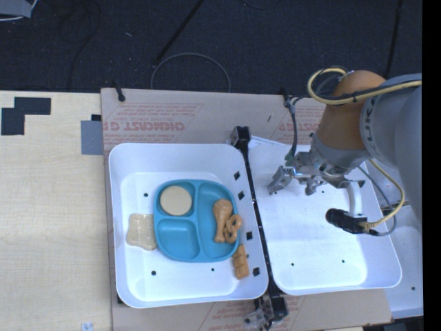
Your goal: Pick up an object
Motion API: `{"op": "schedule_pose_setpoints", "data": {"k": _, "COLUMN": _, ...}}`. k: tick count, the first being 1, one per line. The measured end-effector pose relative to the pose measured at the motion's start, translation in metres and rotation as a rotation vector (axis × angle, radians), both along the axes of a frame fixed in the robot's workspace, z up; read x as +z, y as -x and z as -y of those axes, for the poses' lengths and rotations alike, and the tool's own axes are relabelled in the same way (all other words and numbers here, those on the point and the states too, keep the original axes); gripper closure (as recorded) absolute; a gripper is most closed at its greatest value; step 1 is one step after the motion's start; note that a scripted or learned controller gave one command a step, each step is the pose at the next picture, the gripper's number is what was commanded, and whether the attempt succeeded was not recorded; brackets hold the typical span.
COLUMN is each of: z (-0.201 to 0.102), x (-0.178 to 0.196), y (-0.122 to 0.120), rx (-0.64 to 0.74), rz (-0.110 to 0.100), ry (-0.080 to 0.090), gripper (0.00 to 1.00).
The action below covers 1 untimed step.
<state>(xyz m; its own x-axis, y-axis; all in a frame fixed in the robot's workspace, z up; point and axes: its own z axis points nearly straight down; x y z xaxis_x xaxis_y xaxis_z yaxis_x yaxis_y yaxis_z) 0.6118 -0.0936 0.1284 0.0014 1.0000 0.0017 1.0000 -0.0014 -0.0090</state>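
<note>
Gripper (295, 179) low over right bin (331, 267), fingers spread wide, nothing between them. Objects well to its left, in left bin (131, 171): blue tray (182, 240) with round cookie (175, 200), pretzel shapes (226, 221). Light wooden desk (48, 219) beyond; dark carpet (138, 33) and cables behind.

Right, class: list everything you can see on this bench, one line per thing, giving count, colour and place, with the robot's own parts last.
White bins: two, white, side by side on the bench.
Divided plate: one, blue, in the left bin.
Round cracker: one, tan, in the plate's upper-left compartment.
Pretzel-like pieces: a small pile, brown, in the plate's right compartment.
Toast piece: one, pale tan, left of the plate.
Small brown piece: one, beside the plate's lower-right corner.
Arm: one, grey with orange band, over the right bin.
Gripper: one, metallic, above the right bin.
</note>
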Motion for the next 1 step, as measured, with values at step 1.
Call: {"op": "schedule_pose_setpoints", "data": {"k": 1, "z": -0.0015, "x": -0.0432, "y": 0.0007, "rx": 0.0, "rz": 0.003, "ry": 0.001, "gripper": 0.0}}
